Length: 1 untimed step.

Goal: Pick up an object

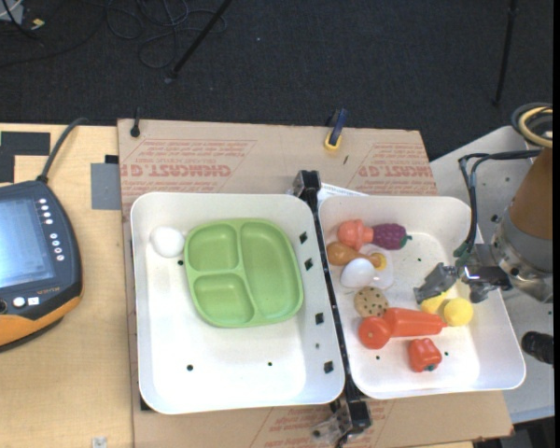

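Observation:
My gripper (451, 286) hangs low over the right side of the right bin (490, 367), its two dark fingers spread apart and nothing between them. Just below it lies a yellow lemon-like toy (455, 312), close to the fingertips. To its left lie an orange-red carrot toy (403, 325), a red pepper (424, 354), a cookie (371, 301), a white egg (358, 272), a purple grape bunch (389, 236) and a pink-orange toy (353, 233).
The left bin (224, 367) holds a green divided plate (243, 273) and a white ball (167, 242) at its upper left. A control tablet (19, 259) rests on the bench at far left. A blue and yellow clamp (335, 131) sits on the cardboard behind the bins.

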Each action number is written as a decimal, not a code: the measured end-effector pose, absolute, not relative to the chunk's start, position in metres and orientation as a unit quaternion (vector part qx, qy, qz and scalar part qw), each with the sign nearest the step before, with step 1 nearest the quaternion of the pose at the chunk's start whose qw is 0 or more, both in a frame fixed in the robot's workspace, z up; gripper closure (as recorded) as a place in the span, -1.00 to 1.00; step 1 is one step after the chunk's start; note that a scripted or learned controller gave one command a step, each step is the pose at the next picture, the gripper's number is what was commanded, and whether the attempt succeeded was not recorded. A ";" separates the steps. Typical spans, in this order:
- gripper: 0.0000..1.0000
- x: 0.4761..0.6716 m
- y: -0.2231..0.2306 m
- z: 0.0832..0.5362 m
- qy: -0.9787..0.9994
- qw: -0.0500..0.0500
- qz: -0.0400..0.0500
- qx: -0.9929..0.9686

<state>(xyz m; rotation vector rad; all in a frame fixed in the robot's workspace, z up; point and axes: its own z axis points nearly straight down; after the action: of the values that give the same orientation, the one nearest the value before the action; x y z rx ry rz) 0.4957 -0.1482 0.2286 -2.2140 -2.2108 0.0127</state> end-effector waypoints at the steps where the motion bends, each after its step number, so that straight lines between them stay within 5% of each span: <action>1: -1.00 0.498 -0.149 0.234 -0.707 0.002 0.001 -0.707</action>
<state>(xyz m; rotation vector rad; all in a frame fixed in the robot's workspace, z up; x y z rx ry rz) 0.4980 -0.1485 0.2344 -2.2185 -2.2193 0.0027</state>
